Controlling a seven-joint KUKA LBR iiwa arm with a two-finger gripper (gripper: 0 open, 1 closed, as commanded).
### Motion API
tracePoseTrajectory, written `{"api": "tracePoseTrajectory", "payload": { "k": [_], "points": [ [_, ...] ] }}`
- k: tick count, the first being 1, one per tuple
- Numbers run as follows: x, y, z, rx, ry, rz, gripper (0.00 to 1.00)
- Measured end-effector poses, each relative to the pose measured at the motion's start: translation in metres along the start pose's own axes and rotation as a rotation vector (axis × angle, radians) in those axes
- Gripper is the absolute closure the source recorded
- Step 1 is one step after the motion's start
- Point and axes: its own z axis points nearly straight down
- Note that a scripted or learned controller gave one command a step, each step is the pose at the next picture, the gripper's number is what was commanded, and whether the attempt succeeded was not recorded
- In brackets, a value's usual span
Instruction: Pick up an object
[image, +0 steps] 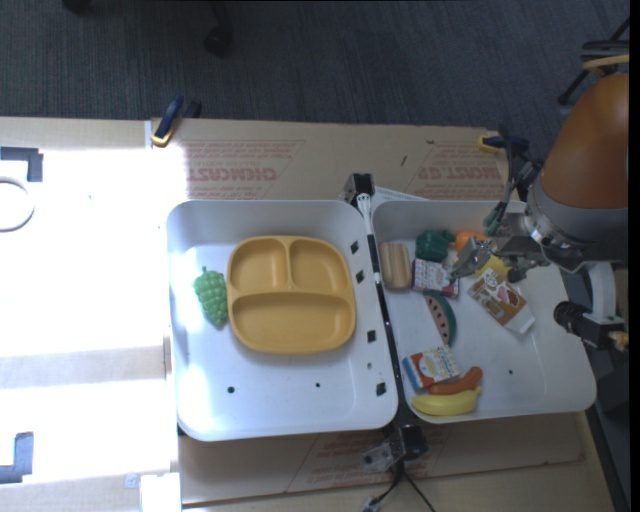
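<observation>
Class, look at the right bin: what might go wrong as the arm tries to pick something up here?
1. The gripper sits among crowded items: the green toy, small packet and snack packet lie close, so it may grab two or nudge one aside.
2. The banana lies against the right bin's front wall, leaving little finger room.

Left bin (190, 400): divided plate (292, 295) in middle, grapes (211, 296) touching its left side. Right bin (560, 390): bread (397, 265) by left wall, watermelon slice (441, 316) mid-bin, banana (445, 403) and sausage (462, 381) at near edge, packets (500, 300) toward right.
</observation>
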Motion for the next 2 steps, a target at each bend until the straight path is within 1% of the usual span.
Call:
{"api": "tracePoseTrajectory", "payload": {
  "k": [1, 2],
  "points": [
    [-0.0068, 0.0171, 0.1372, 0.0, 0.001, -0.064, 0.0],
    [-0.0076, 0.0178, 0.1272, -0.001, 0.0, -0.061, 1.0]
  ]
}}
